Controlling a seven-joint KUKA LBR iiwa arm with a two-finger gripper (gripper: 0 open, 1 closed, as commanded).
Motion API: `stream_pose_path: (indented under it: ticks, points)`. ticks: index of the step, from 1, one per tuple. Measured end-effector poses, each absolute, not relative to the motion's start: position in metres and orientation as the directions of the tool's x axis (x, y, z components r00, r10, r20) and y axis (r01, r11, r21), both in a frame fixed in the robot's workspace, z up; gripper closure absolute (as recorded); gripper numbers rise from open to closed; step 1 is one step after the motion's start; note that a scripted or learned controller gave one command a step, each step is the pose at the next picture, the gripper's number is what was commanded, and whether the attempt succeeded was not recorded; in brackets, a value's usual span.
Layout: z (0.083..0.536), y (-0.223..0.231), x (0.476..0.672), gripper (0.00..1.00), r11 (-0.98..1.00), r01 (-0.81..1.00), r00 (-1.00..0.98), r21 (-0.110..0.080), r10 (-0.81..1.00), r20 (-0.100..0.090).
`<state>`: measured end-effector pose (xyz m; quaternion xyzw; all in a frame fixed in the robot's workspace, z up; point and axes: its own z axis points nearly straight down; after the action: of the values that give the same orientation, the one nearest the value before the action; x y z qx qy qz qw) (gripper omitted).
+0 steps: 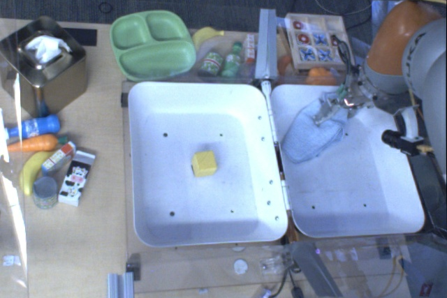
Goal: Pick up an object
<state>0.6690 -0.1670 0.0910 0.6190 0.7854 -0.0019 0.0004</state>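
A pale blue cloth point(309, 136) lies crumpled in the left half of the right bin point(363, 209), close to the wall between the bins. My gripper point(334, 107) hangs at the cloth's upper right end, touching or just above it. The arm's orange band point(392, 38) and grey wrist stand behind it at the right. A small yellow block point(204, 163) rests flat near the middle of the left bin point(174, 220), far from the gripper.
Behind the bins are a green divided plate point(152, 43), bottles point(222, 61) and a picture board point(314, 40). On the bench at the left stand a metal box point(43, 70), a banana point(28, 171), a carrot point(31, 144) and small cans. Cables trail at the back right.
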Motion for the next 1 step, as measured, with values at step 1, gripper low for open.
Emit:
stream_pose_path:
  ticks: [1]
  points:
    - [0.0922,-0.1410,0.6602,0.00,0.424,0.906,-0.424,0.004,0.906,-0.009]
